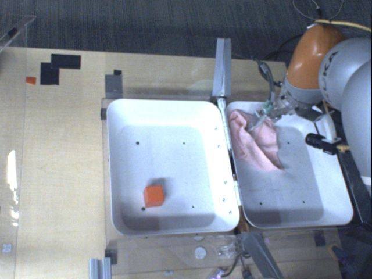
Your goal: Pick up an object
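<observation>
The gripper [268, 110] sits at the back edge of the right bin [302, 214], its fingers apparently pinching the upper corner of a pink cloth [253, 144], though whether they truly clamp the fabric is hard to tell. The cloth lies in the left part of that bin, its long axis running from the fingers toward the near side, so the bulk trails away below and left of them. An orange block [154, 196] rests well apart in the left bin [122, 121].

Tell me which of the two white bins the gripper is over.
The right bin, holding the pink cloth; the gripper sits above that cloth. The left bin holds an orange block.
</observation>
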Available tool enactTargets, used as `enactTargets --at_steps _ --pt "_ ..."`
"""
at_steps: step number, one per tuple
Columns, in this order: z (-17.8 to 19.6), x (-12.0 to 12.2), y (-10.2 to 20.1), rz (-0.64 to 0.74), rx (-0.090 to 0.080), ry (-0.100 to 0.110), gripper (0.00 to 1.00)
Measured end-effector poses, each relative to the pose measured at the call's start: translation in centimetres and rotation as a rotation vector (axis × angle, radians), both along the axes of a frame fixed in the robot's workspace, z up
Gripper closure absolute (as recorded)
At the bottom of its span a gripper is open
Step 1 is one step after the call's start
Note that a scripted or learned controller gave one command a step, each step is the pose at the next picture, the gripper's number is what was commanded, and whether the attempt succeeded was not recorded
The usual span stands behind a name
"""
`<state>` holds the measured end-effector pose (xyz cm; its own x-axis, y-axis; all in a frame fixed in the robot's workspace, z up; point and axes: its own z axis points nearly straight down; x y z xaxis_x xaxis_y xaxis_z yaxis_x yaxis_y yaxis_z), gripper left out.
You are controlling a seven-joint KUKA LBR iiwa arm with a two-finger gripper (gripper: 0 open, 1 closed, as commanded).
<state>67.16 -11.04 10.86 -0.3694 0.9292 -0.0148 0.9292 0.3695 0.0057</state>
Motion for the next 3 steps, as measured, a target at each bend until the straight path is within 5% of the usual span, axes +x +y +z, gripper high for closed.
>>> enactTargets --at_steps 1,2,3 --pt "-0.8 -0.2 -0.2 0.035 0.007 0.003 0.0" --pt "0.4 0.2 -0.2 0.039 0.001 -0.015 1.0" --pt "0.2 -0.1 0.4 0.043 0.01 -0.001 0.0"
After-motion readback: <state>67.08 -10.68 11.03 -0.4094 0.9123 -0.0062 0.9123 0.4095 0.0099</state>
